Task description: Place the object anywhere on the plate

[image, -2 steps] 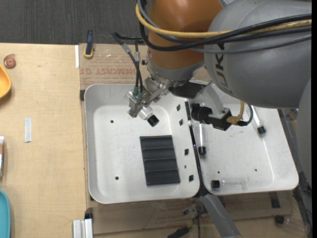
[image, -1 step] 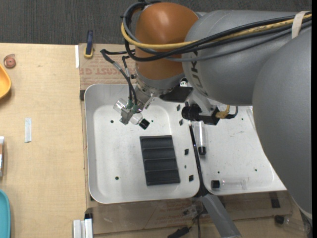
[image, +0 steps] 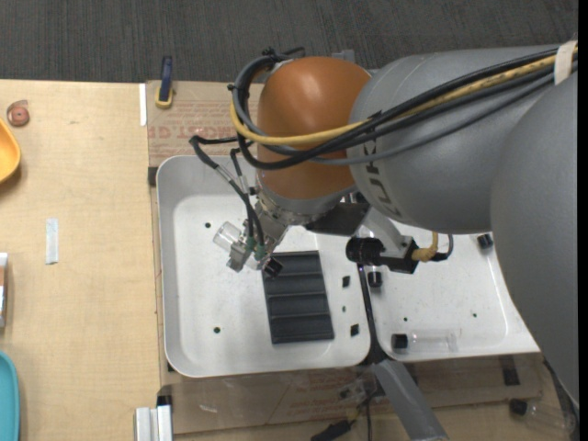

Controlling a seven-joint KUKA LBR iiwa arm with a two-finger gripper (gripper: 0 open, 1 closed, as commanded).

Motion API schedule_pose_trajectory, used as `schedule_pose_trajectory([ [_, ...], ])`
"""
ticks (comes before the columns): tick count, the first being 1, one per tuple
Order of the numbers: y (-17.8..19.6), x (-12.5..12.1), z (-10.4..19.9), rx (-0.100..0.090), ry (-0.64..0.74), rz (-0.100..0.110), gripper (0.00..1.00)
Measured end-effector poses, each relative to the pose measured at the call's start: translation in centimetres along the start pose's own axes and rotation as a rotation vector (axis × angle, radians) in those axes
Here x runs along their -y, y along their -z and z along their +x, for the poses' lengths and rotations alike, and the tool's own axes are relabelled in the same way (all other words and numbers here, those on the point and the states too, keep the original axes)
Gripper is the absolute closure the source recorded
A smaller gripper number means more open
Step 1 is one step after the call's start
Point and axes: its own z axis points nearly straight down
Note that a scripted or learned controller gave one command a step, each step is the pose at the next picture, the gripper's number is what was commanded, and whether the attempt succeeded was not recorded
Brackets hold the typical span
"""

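we see a dark ridged block (image: pixel 298 297) lying flat in the left white bin (image: pixel 184 246). we think this is the thing to move. it looks hard and stiff, not soft, and likely light. the ridges may help it not slip. we would grab it across its short sides. the gripper (image: pixel 246 251) hangs just beside its top left corner. we cannot tell how the gripper stands.

You are seeing the ridged block (image: pixel 299 297) lying in the left bin (image: pixel 184 338), the arm (image: pixel 413 145) hanging over both bins.
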Motion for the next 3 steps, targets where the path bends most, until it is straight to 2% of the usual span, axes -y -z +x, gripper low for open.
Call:
schedule_pose_trajectory([
  [1, 1.9, -1.3, 1.3, 0.001, 0.05, -0.002, 1.0],
  [2, -1.7, -0.8, 2.1, 0.0, 0.21, -0.001, 1.0],
  [3, 0.0, -7.8, -7.4, 0.003, 0.352, -0.003, 1.0],
])
